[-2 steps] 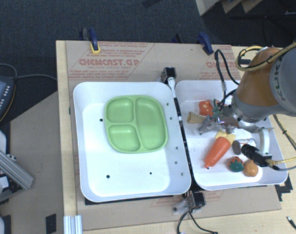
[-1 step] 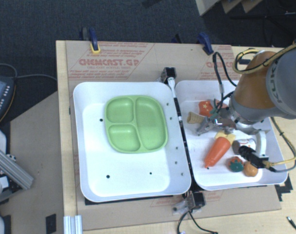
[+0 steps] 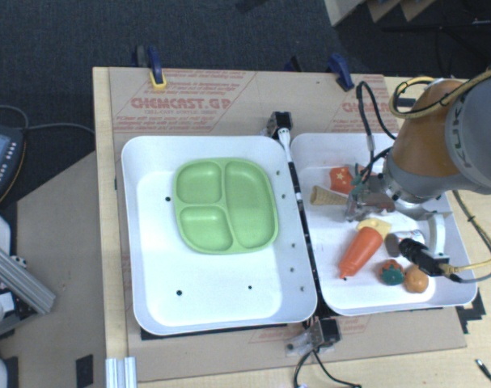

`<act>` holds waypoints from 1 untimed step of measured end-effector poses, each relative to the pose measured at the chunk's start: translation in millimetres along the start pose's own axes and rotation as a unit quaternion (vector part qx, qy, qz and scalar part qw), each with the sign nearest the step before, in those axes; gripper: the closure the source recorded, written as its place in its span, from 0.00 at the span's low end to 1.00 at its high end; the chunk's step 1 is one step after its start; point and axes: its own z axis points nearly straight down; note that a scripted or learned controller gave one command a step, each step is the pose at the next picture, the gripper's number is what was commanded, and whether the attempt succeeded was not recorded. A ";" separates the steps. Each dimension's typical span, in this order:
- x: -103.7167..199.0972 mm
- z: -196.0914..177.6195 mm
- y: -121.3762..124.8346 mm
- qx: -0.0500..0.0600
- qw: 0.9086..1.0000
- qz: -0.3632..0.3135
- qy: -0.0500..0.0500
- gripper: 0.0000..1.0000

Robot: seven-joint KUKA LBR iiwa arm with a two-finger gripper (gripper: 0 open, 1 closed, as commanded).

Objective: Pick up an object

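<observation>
With the gripper (image 3: 360,207) low in the right bin (image 3: 326,281) nr its mid and finger state not discernible, the carrot (image 3: 358,252) could be nudged aside & missed.

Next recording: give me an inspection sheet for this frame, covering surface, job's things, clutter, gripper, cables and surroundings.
Surface: wooden bench bearing a left bin and a right bin, side by side.
Job's things: in the right bin, an orange carrot, a red piece, a tan wedge, a green-and-orange piece and an orange ball.
Clutter: green divided plate in the left bin.
Gripper: gripper low in the right bin, above the carrot; finger state cannot be told.
Cables: black and yellow cables along the arm; more wires at the bench's front edge.
Surroundings: blue clamps on the far edge; dark carpet; a screen device at left.
</observation>
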 end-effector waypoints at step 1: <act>-1.8 -63.9 4.0 -0.002 1.000 -0.001 -0.001 1.00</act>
